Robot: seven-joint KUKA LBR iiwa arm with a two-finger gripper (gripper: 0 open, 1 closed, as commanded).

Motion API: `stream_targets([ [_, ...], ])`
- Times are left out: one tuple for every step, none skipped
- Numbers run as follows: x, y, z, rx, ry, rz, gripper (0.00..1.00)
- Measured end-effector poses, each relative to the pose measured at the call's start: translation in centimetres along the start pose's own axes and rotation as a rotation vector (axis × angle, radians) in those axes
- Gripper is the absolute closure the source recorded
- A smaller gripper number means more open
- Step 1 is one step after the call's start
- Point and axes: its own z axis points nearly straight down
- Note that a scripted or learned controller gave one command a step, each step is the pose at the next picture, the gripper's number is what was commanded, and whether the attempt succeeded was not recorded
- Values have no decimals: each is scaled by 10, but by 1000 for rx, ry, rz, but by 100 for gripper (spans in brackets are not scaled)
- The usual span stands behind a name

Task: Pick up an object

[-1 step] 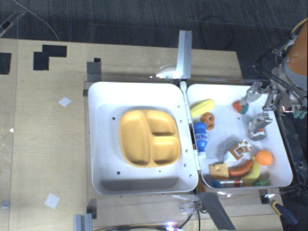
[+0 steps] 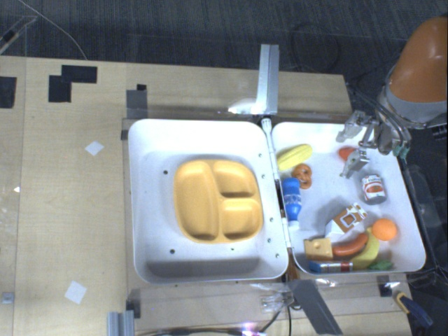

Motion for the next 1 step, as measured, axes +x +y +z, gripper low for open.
stream_targets([
  [0,-51,101,3,-13,-141,0],
])
